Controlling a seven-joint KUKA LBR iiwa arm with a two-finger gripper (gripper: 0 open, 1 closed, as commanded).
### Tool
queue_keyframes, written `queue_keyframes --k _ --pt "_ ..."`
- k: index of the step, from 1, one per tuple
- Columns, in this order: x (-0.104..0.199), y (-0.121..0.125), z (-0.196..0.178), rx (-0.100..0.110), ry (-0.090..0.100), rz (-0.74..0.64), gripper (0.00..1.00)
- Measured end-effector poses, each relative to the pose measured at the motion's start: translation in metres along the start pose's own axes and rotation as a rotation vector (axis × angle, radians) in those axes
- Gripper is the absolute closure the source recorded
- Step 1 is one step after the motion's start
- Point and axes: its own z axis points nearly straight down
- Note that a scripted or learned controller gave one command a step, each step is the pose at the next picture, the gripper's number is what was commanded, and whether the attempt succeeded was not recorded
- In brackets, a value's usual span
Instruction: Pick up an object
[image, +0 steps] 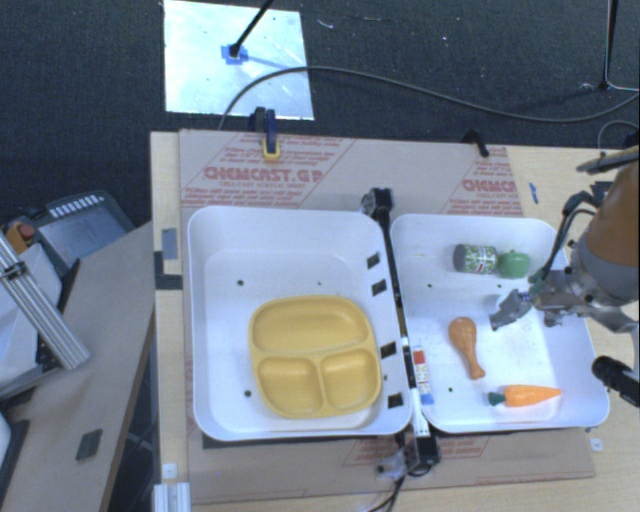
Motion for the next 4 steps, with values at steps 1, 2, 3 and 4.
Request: queue_keyframes --k 1,2,3,4 --pt "0.0 0.003 -0.006 -0.011 -0.002 -0.003 0.0" --pt "0.0 0.002 0.057 -0.007 -0.001 -0.002 0.0" --pt "-0.001 0.004 0.1 -0.014 -0.002 0.0 0.0" --pt "-0.002 0.006 0.089 -0.02 -0.006 0.0 1.0"
